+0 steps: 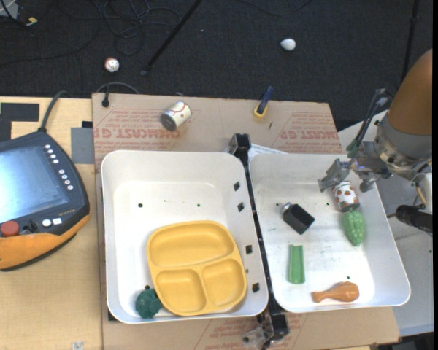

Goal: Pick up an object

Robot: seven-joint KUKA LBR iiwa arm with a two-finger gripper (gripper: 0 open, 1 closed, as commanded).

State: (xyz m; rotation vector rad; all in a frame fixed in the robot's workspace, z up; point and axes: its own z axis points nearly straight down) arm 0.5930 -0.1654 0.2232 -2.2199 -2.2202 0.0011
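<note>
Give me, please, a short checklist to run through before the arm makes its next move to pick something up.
1. Gripper over the right bin: ok.
2. Object between the gripper's fingers: cannot tell; a small red and white can sits right below.
3. Can apart from its neighbour: not ok, the bumpy green toy lies against it.
4. Other targets in the right bin: ok, black block, green stick, orange drumstick.
5. Yellow tray stays in the left bin: ok.

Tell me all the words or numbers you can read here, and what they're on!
Red printing on the brown cardboard sheet under the white bins: upside down and blurred; the letters cannot be made out for sure.
Small white can with red markings: too small to read.
Grey tablet screen: no readable text.
</note>
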